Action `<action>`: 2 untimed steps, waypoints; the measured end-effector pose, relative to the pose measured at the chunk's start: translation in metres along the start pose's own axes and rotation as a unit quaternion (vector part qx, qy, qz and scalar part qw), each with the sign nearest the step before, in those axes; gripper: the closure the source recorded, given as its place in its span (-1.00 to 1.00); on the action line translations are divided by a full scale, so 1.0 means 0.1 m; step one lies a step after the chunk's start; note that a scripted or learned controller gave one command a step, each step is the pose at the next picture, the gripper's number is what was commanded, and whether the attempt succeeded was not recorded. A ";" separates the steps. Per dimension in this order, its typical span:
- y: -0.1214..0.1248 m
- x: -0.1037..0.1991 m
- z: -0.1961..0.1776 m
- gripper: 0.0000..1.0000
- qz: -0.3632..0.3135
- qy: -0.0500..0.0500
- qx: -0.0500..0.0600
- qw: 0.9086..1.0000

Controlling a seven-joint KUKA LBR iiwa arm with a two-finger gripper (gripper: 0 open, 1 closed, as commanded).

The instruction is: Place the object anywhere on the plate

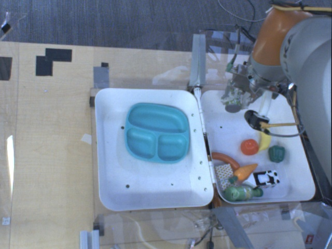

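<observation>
Step in hand: approach for the pick, as I judge it; nothing lies on the plate (156, 132) yet.
Gripper (233, 101): hangs over the far-left corner of the right bin (223, 126), well apart from the toys.
Claw state: cannot tell whether it is apart or together; the tip is a grey blur at this angle, and no toy shows in it.
Object: task names none; candidates sit in the near half of the right bin: orange ball (249, 147), green pepper (277, 153), carrot (245, 171), black-and-white block (267, 178).
Best target: the orange ball, probably. It stands most in the open, with only a yellow piece (265, 140) just beside it.
Avoid: the carrot and block cluster at the near wall; crowded, so a grasp there likely nudges neighbours.
Approach: descend straight over the ball's middle, close across its widest part; round, so it may roll out.
Transfer: lift clear of the divider between bins before crossing to the left bin (111, 154).
Release: low over any plate compartment, so the ball does not bounce out.
</observation>
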State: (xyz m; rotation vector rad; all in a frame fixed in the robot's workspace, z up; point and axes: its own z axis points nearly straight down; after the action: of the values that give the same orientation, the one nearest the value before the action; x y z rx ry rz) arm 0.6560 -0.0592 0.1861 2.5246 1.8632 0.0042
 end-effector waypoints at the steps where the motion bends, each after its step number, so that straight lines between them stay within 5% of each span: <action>1: -0.34 0.72 0.00 1.00 0.009 0.001 0.001 1.000; 2: -0.56 1.73 -0.13 1.00 -0.071 0.002 0.000 0.997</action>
State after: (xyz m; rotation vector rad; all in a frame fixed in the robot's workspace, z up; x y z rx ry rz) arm 0.6535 0.1227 0.1984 2.3871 2.0396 0.0081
